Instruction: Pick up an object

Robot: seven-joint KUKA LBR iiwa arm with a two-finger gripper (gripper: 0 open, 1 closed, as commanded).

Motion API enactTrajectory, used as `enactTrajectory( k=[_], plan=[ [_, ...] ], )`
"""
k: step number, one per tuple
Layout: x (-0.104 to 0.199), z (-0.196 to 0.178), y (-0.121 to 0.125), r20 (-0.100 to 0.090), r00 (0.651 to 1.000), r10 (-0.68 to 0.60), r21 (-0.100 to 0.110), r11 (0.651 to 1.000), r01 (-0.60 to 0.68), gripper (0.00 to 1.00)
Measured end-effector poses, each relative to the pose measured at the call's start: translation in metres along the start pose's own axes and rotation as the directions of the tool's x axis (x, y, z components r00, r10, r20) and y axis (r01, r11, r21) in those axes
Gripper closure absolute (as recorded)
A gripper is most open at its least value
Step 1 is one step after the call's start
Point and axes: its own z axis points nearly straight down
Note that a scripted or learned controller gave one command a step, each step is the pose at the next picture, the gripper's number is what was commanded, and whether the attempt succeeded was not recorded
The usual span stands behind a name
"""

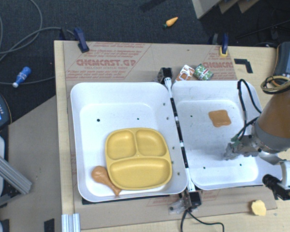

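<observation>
**benchwatcher:** Cardboard-brown surface (111, 57) with red lettering is the biggest thing going, and two shallow white bins sit side by side on it. Left bin (87, 100) has a yellow divided plate (137, 158) with three compartments, lying flat toward the near side. Right bin (203, 175) is where the arm (278, 124) comes in from the right, orange band above the grey wrist.

**gripfan22:** Yeah, and the claw (232, 151) is down low over the right bin's floor, near its right side. Can't tell from this angle whether it's spread or pinched, it's just a dark blob at the end of the wrist. Nothing visibly between the tips that I can make out.

**benchwatcher:** Smaller stuff then: an orange-brown flat piece (219, 118) lies in the right bin, toward the far side, apart from the claw. A drumstick-looking toy (104, 178) lies in the left bin touching the plate's near-left corner.

**gripfan22:** Plus a couple of small packets (195, 73) on the surface just behind the bins, and a little yellow chunk (258, 207) on the near-right corner.
</observation>
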Motion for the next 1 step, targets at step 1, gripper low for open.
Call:
enactTrajectory(
  k=[1],
  plan=[
    [-0.0571, -0.1278, 0.0896, 0.016, 1.000, -0.006, -0.033, 0.999, 0.006, 1.00]
  ],
)
